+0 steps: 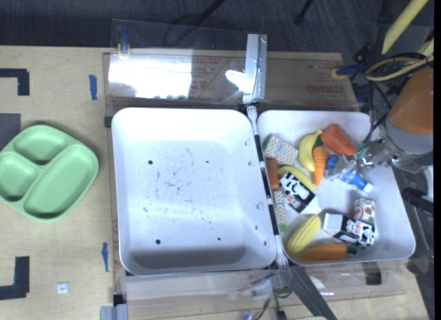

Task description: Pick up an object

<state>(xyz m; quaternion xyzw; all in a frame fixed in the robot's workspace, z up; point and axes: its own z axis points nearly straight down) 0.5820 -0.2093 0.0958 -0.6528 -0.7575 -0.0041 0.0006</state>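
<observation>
Toys [317, 187] fill the right bin [403, 243], left of the hand [365, 154].

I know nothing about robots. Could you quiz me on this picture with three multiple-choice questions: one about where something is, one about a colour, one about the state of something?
1. Where does the divided plate lie?
A. In the left bin
B. On the bench, left of both bins
C. In the right bin

2. What colour is that plate?
A. Green
B. Red
C. Blue

3. How do the toys lie?
A. Spread evenly over both bins
B. All on the bench
C. Crowded together in the right bin

Answers: 1 B, it rests on the wood beside the left bin. 2 A, it is pale green. 3 C, the banana, carrot and the rest share that bin.
</observation>
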